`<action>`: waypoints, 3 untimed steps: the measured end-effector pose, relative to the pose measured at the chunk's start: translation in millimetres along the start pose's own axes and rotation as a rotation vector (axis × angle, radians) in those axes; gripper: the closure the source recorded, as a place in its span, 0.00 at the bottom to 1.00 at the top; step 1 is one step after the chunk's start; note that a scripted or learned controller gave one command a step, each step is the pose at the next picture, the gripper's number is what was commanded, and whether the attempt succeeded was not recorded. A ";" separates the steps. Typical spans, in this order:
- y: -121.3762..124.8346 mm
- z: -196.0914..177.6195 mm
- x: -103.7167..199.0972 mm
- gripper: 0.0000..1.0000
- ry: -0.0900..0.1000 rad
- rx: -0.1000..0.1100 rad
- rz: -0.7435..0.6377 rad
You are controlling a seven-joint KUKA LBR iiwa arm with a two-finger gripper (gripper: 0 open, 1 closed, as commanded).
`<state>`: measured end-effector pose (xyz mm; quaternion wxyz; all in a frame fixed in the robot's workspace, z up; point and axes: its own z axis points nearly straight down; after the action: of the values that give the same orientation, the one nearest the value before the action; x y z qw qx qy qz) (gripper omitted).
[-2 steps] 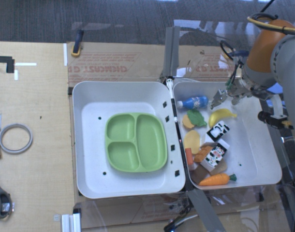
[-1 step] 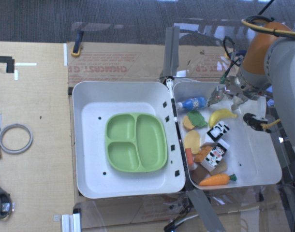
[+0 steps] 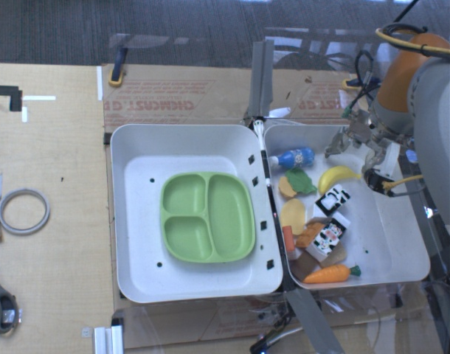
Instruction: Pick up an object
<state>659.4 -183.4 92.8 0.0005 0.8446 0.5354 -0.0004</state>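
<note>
My gripper (image 3: 356, 158) hangs over the back of the right bin (image 3: 391, 234), open, with nothing between its fingers. A yellow banana (image 3: 338, 175) lies just below and in front of it. To its left a blue bottle (image 3: 294, 157) lies beside a green piece (image 3: 302, 182). Toward the front sit a black-and-white cube (image 3: 333, 198), a cow-patterned box (image 3: 328, 237), a pale yellow piece (image 3: 293, 214) and an orange carrot (image 3: 327, 274) at the front wall.
The left bin (image 3: 136, 161) holds a green divided plate (image 3: 208, 217). A grey tape roll (image 3: 22, 211) lies on the wooden bench at far left. A metal post (image 3: 260, 80) rises behind the wall between the bins.
</note>
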 end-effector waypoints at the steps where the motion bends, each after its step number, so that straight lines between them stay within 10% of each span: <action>1: -18.9 -3.5 37.9 0.00 -0.001 0.003 0.301; 3: -43.0 1.4 59.3 0.00 -0.002 0.003 0.926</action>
<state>645.9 -111.5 91.2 -0.0001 0.9948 0.1021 -0.0018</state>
